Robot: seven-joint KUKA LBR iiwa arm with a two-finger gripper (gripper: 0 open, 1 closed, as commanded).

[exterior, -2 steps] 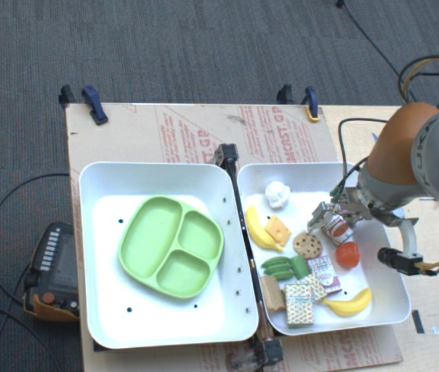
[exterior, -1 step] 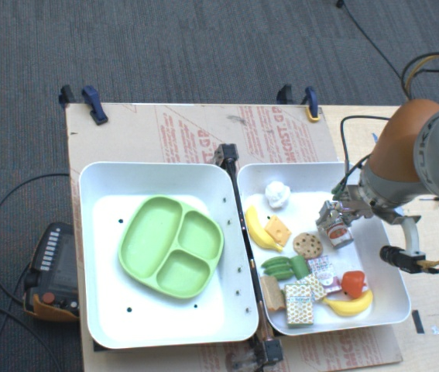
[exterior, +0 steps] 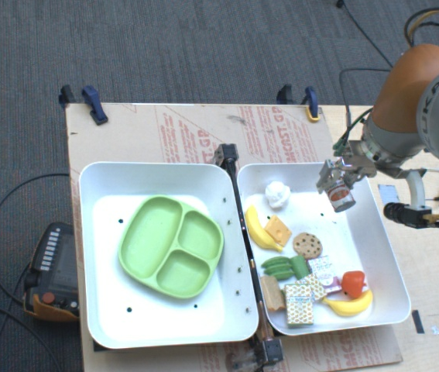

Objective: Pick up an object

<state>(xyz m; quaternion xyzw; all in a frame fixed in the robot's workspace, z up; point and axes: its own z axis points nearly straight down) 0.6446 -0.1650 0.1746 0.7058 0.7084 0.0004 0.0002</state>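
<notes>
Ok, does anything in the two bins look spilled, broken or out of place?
Nothing stands out. The green plate lies flat in the left bin. The toy foods, such as the cookie and bananas, sit in the right bin, none over the rim.

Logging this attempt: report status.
Gripper above right bin's far side, nothing visibly held. Toy food clustered below: banana, cookie. Green plate in left bin.

two white bins, one green divided plate, two bananas, one cookie, one cheese wedge.
</notes>
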